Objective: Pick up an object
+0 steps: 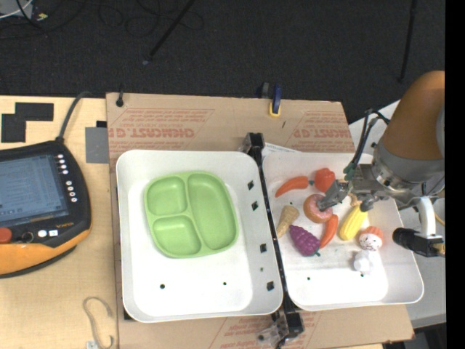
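**A:** Camera view check: grey arm with the orange band (418,129) is reaching in from the right, and the claw (336,193) is hanging low over the right shallow white bin (378,293). Why there?

**B:** That's where all the candidates are sitting. Toys are clumping mid-bin: pink ring-shaped plastic doughnut (316,209), yellow plastic corn cob (352,222), small orange carrot (329,231), purple bunch of toy grapes (304,240), beige cone (286,219), long orange-red chilli (292,185), red tomato-like piece (324,177). A white-and-red round toy (370,239) and a small white lump (361,265) are lying a bit apart toward the front.

**A:** Claw state?

**B:** Can't tell. Dark claw tip is overlapping the doughnut's upper right edge, just beside the corn. Too blurry to say whether anything is being pinched.

**A:** So the target is probably the doughnut?

**B:** Judging by position, doughnut or corn. Both are resting on the bin floor, so I'm calling nothing lifted yet.

**A:** Risk?

**B:** Crowding. Carrot is touching or nearly touching both neighbours, so a descent there is likely nudging things sideways.

**A:** Left side?

**B:** Left white bin (138,282) is holding a green three-compartment plastic tray (191,214). Orange-and-grey handheld pendant (40,206) is sitting on the surface at far left, well apart.
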Robot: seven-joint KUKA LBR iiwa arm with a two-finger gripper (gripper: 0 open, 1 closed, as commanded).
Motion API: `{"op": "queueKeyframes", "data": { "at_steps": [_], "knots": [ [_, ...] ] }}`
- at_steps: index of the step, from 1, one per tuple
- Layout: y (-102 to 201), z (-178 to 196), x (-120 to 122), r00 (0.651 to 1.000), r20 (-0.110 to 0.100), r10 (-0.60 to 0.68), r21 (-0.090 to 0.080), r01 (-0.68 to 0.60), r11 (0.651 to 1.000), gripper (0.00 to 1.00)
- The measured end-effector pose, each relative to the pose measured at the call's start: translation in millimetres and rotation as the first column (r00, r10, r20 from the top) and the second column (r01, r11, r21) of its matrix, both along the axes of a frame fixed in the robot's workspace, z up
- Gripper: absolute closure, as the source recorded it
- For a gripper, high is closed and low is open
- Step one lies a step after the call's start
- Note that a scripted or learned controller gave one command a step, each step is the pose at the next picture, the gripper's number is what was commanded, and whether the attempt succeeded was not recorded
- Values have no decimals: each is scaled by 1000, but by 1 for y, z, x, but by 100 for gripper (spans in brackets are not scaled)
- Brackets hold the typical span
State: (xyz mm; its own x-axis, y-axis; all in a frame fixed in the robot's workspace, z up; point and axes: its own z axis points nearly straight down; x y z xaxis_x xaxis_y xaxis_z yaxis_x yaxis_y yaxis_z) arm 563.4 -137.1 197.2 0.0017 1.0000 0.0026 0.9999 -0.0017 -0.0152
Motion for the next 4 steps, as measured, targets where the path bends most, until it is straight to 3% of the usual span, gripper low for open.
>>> {"op": "queueKeyframes", "data": {
  "at_steps": [1,2,3,4],
  "knots": [
    [0,7,3,1000,14,2,-2,-2,1000,0],
    [1,-57,5,1000,8,3,-1,-3,1000,0],
    [-2,-79,8,1000,25,2,-4,-2,1000,0],
    [-3,-76,4,1000,12,-7,-1,7,1000,100]
  ]
}}
